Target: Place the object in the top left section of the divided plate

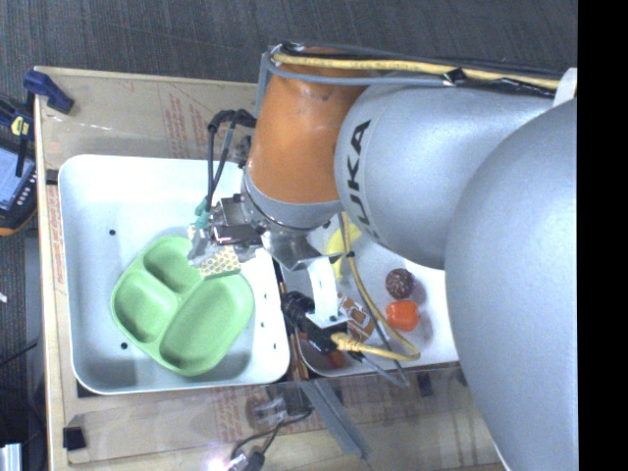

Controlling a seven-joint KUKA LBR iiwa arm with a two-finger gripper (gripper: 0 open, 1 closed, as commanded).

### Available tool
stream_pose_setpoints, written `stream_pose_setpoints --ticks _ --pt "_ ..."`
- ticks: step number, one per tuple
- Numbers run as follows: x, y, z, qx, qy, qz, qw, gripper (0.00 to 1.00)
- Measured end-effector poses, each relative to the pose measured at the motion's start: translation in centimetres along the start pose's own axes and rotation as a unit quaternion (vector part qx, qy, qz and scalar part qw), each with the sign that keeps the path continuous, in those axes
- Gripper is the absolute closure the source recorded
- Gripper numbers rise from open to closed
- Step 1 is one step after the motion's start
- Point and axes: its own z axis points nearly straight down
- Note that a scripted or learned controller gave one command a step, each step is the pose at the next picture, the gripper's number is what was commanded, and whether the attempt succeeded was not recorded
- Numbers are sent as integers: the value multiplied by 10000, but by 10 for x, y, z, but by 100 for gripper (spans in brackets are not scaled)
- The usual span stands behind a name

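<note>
The arm [412, 165] reaches over the left bin [88, 194]. The green plate [182, 312] lies inside it. The gripper [214, 248] hovers at the plate's upper edge, pinching a small yellowish patterned object [222, 260] between its fingers.

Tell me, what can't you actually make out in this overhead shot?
- Gripper: too small and cluttered to tell how it is set, or what the yellowish bit by the green plate is.
- Right bin: mostly covered by the arm; a brown ball and an orange thing peek out.
- Plate's upper right section: partly hidden by the gripper.
</note>
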Motion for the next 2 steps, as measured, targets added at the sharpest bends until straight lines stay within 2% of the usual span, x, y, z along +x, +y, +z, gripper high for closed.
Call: stream_pose_setpoints --ticks 1,2 --pt "54 1 26 13 -3 -225 9997 100" --pt "54 1 26 12 -3 -225 9997 0"
